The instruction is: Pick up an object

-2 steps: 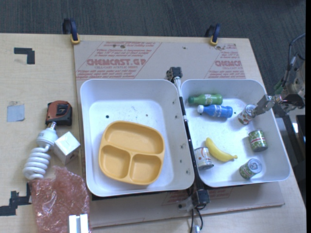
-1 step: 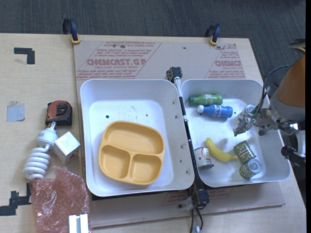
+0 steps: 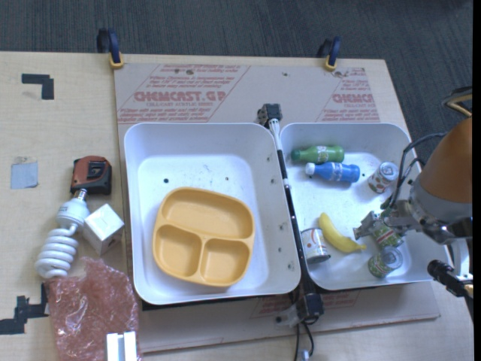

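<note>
The right bin [image 3: 353, 138] holds a green bottle [image 3: 319, 154] and a blue bottle [image 3: 335, 172] lying near its far side. A small can [image 3: 385, 176] sits to their right. A banana [image 3: 337, 235] lies near the bin's middle, with a silver can [image 3: 314, 245] on its side at the front left. A green can [image 3: 384, 262] stands at the front right. My gripper [image 3: 378, 227] hangs low over the bin's right side, just above a small red and green object [image 3: 385, 238], between the banana and the green can. The wrist hides part of that object.
The left bin [image 3: 143, 201] holds a yellow divided plate [image 3: 203, 235]. Left of the bins lie a tape measure [image 3: 92, 175], a spiral light bulb [image 3: 62, 239], a white cube [image 3: 104, 223] and a pink mesh bag [image 3: 90, 307]. Clamps [image 3: 111, 47] hold the board's far corners.
</note>
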Robot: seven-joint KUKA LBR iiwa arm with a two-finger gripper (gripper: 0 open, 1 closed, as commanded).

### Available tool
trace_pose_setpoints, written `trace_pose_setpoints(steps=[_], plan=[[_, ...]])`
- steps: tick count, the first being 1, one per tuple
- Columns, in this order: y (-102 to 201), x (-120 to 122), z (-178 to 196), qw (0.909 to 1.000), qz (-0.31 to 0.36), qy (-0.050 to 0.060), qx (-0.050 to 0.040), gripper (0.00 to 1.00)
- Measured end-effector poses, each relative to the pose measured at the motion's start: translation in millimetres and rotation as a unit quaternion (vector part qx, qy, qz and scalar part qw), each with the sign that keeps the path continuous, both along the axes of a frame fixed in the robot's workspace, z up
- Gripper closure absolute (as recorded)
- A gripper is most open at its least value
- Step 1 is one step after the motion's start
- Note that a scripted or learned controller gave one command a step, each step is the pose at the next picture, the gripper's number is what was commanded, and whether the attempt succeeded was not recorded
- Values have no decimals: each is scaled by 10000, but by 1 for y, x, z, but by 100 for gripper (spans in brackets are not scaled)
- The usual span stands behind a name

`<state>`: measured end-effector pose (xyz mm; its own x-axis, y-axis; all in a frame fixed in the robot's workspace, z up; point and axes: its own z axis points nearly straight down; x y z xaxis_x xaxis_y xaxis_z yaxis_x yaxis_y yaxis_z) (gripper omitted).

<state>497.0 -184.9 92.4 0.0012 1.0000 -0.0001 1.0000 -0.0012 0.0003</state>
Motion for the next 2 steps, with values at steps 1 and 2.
trace_pose_setpoints(steps=[1,2], plan=[[-1,1,10,10000,-6,-13,-5,100],[63,11,91,10000,8,-8,-5,100]])
